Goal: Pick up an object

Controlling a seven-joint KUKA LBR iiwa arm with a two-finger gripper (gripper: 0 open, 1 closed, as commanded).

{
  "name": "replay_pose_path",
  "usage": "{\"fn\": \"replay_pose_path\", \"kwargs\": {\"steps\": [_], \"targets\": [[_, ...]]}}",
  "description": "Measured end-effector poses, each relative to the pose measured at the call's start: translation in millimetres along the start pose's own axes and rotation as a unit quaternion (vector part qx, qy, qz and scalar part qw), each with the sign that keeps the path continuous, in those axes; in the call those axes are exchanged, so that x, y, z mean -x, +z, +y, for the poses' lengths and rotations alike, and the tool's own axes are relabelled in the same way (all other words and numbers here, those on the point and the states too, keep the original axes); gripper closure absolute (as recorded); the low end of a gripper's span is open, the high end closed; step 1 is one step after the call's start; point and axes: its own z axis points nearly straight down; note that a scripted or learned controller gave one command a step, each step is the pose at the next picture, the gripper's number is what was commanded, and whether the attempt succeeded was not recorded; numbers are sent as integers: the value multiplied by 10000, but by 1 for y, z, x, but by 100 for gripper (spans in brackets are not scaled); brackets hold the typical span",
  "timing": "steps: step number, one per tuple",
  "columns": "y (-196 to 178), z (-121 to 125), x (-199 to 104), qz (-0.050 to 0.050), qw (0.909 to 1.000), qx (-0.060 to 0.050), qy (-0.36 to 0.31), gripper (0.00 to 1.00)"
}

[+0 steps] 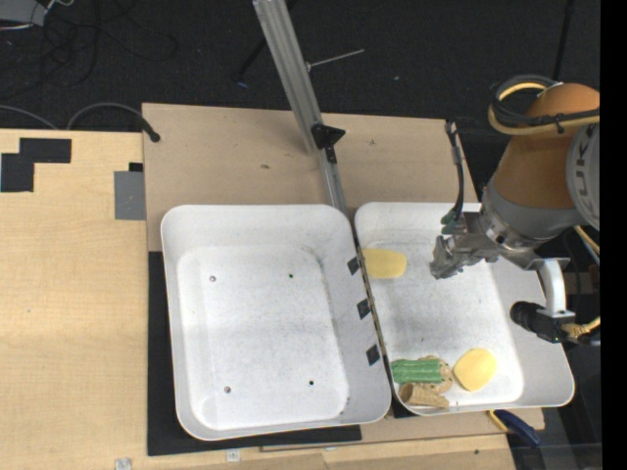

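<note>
Bench (245, 164) of pale wood carries 2 shallow white bins side by side, the left bin (186, 253) and the right bin (549, 380), their inner rims touching along a line marked by 3 small black clips (363, 308). Near the far left corner of the right bin, just beside that shared rim, lies a pale yellow piece (385, 263) flat on the floor. Along the near edge of the same bin sits a cluster: a green object (417, 369) closest to the shared rim, a tan crumpled object (426, 394) touching it on the near side, and a round yellow object (475, 368) just beside them toward the near right corner. The grey arm with its orange band (534, 160) reaches in from the right, and the gripper (449, 262) hangs over the far half of the right bin, near the pale yellow piece but apart from it, with bare bin floor between them. Its fingers point down and look dark and close together, yet whether they are open or closed cannot be told from this angle; nothing can be seen between them. A slanted metal rail (294, 81) rises from the far edge of the bench toward the top, above the line where the 2 bins meet
</note>
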Motion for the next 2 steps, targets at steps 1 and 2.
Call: {"fn": "replay_pose_path", "kwargs": {"steps": [1, 2], "targets": [[-1, 0, 0, 2, 10000, -29, -15, 100], [-11, 2, -47, 3, 10000, -25, -15, 100]]}}
